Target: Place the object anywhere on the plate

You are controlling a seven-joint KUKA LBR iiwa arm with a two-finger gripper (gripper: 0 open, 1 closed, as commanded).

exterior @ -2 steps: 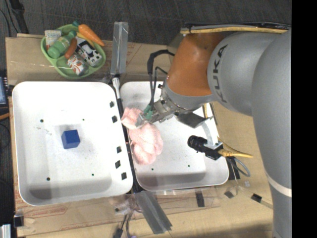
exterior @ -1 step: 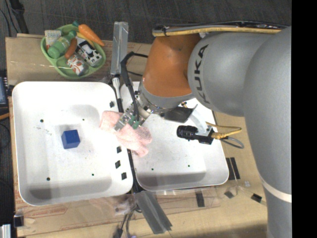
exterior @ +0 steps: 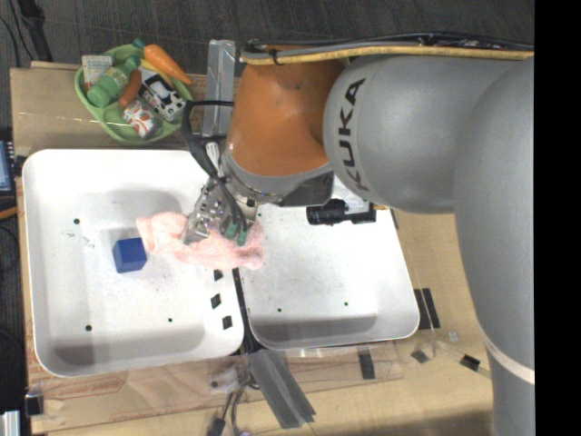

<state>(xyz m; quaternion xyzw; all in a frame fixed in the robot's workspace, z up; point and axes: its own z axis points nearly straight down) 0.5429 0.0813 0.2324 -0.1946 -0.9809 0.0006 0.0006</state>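
1. the metal two-finger gripper [exterior: 215, 225] hangs over the inner edge of the left shallow white bin [exterior: 54, 243], its tips down on a crumpled pale pink cloth [exterior: 213, 246]; i cannot tell whether the fingers are apart or together, nor whether any cloth sits between them.
2. the pink cloth lies spread across the seam where the two bins meet, most of it in the left bin and its right end over the rim toward the right shallow white bin [exterior: 363, 280].
3. above the gripper, the arm's orange band [exterior: 272, 107] and big grey body marked kuka [exterior: 427, 116] cover the upper part of the right bin.
4. to the left of the pink cloth, close by but not touching it, a small blue cube [exterior: 130, 254] sits on the floor of the left bin.
5. well above and left of the pink cloth, outside the bins on the wooden bench [exterior: 45, 98], a green bowl [exterior: 109, 121] holds toy food, an orange carrot [exterior: 163, 61] among it.
6. no plate can be made out from here.
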